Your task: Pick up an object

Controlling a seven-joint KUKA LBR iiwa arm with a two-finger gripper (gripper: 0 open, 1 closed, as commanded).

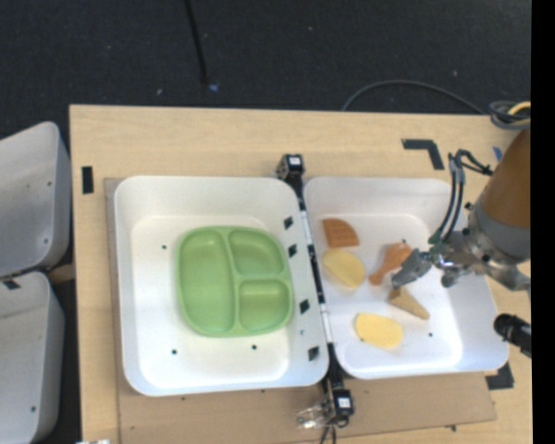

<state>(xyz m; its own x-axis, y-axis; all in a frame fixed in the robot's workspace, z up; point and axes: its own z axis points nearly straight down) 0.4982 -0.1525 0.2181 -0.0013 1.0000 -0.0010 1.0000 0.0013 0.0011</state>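
The grey two-finger claw (pixel 414 268) hangs low inside the right shallow white plastic bin (pixel 444 354), reaching in from the right on the grey arm with its orange band (pixel 511 192). Whether the claw is spread or pressed together cannot be told at this size and blur; nothing is clearly seen between its tips. Its tip sits between two of the food pieces: a slim orange carrot-like stick (pixel 389 260) lies just up and left of it, close enough that contact cannot be ruled out, and a brown wedge-shaped piece (pixel 409 302) lies just below it on the bin floor.

Further left in the same bin, a pale yellow rounded piece (pixel 344 268) rests near the centre divider, with an orange-brown flat slice (pixel 340 233) just above it. A flat yellow oval piece (pixel 379 330) lies toward the bin's near edge, apart from the claw.

The left white plastic bin (pixel 148 350) touches the right one along the divider and carries a light green plastic plate with three compartments (pixel 233 279), lying flat near its middle.

Both bins sit on a light wooden surface (pixel 194 137). A black cable (pixel 398 89) loops across the dark floor beyond the surface's far edge.
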